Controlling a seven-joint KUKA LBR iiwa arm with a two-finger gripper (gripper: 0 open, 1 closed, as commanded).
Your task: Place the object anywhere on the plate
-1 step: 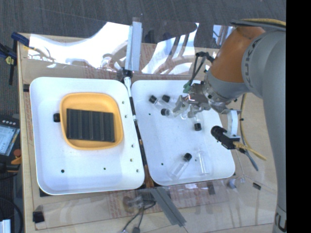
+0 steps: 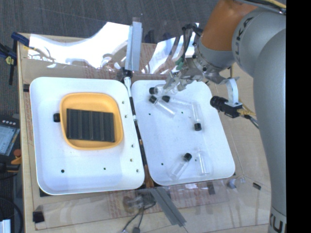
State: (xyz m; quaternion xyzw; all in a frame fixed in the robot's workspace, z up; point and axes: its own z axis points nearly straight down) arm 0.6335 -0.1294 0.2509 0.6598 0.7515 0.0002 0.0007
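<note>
Nearest me, two clear vials (image 2: 190, 164) lie at the right bin's (image 2: 221, 152) six o'clock; the yellow plate (image 2: 73, 103) fills the left bin. Claw (image 2: 171, 84) (grip unreadable) hovers at twelve o'clock.

Clear plastic vials with black caps (image 2: 165, 105), scattered flat on their sides across the shallow white right-hand bin (image 2: 160, 174). Three or so bunched near the bin's top-left corner, caps close together. Another (image 2: 196, 116) lying roughly lengthwise right of centre, black cap at the lower end. Two more down near the bottom edge, one (image 2: 181, 164) tilted diagonally with cap up top, the other (image 2: 202, 161) just beside it, nearly see-through and hard to make out. Over in the left-hand white bin, a rounded-square yellow plate (image 2: 90, 102) with a dark ribbed rectangular insert (image 2: 91, 125) sitting flat in the middle.
</note>
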